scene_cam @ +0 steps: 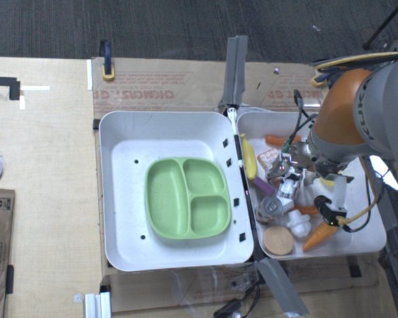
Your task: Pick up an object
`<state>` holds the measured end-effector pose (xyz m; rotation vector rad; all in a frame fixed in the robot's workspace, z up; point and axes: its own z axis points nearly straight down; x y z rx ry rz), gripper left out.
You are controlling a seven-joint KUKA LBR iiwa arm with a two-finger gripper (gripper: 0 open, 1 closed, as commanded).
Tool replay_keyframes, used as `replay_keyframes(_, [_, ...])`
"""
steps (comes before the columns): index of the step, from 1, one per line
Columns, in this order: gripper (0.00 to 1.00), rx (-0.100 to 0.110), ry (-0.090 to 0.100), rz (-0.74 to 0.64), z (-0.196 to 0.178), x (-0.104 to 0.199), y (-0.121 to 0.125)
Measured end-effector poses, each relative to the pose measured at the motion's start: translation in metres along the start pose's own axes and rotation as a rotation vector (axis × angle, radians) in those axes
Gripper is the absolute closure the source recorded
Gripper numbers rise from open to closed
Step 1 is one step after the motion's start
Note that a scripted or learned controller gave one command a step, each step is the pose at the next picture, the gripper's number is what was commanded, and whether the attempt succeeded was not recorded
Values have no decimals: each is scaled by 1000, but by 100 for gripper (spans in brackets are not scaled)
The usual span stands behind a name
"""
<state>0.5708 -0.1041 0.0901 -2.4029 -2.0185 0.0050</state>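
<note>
Arm reaches in from the right, tool (286,177) low over the right bin (371,240) amid clutter — whether it is apart or together cannot be told. Candidate objects lie crowded beneath and beside it: yellow banana (249,159) by the divider, tan round disc (278,241) at the near edge, orange carrot (320,236) just right of that. Left bin (113,177) holds a green divided tray (188,197). Judgement: descend on one item standing apart from its neighbours — the disc or carrot looks easiest — and centre on it before closing.
</note>
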Motion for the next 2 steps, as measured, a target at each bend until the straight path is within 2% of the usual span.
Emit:
replay_keyframes(1, [100,2,0,5,-9,-1,0])
replay_keyframes(2, [100,-2,-2,-98,-100,41,44])
